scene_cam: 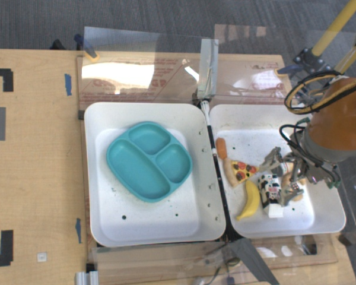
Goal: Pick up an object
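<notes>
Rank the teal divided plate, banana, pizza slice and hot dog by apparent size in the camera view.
1. teal divided plate, by far the largest
2. banana
3. pizza slice
4. hot dog
The pizza slice and hot dog look close, so their order is unsure.

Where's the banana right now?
The banana lies in the right bin, near its front-left area, just below the pizza slice toy and left of the small white block, with the gripper close on its right.

faint reddish print on the clear panel [130, 76] behind the bins is too blurred to read.
</notes>
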Robot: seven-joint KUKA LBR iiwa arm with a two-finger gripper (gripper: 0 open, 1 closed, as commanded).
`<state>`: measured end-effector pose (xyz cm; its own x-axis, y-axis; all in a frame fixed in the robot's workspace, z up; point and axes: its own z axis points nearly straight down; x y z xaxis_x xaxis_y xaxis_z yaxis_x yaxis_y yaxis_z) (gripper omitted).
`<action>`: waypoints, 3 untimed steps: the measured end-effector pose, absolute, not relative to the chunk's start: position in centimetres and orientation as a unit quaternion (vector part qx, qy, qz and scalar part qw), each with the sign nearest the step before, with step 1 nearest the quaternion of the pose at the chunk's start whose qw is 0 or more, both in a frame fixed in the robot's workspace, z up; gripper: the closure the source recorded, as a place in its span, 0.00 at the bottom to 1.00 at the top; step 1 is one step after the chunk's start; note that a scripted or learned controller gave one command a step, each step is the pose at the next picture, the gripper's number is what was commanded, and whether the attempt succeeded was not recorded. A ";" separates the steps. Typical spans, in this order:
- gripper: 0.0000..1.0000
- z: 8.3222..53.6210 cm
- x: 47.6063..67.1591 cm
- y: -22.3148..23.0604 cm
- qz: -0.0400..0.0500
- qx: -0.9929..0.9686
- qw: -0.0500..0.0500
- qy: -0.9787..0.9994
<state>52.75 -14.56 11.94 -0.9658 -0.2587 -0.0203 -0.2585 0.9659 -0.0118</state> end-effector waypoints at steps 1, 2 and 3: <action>0.00 10.9 54.0 -14.0 -0.002 0.244 0.017 0.970; 0.00 10.8 52.8 -13.2 0.006 0.540 0.019 0.842; 0.00 10.8 49.7 -14.5 0.012 0.482 0.023 0.876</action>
<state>49.72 -14.48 10.81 -0.5348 0.8445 -0.0295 0.8434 0.5356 0.0434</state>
